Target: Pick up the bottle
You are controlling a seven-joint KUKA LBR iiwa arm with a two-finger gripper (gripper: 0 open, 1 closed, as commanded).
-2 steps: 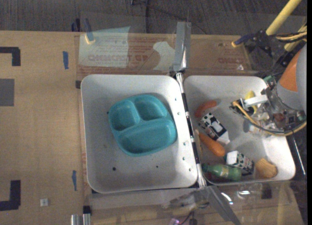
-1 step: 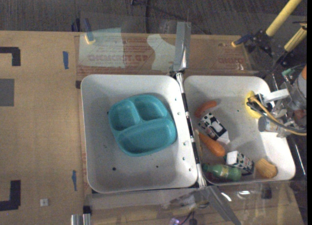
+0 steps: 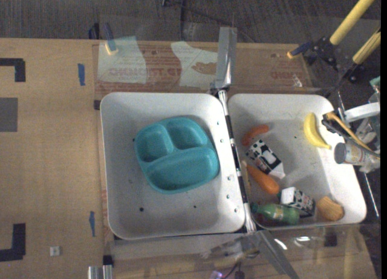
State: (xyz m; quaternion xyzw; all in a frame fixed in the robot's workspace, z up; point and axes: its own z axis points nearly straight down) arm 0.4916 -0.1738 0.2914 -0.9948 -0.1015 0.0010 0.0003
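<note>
Two white bins sit side by side on the surface: the left bin and the right bin. The left one has a single teal divided plate.

The right one has more in it:
- one green bottle
- one yellow banana
- two orange carrot-like pieces, a short one and a longer one
- two small black-and-white cartons, a larger one and a smaller one
- one rounded orange-brown item, whose kind cannot be told

That makes seven things in the right bin and one in the left.
</note>
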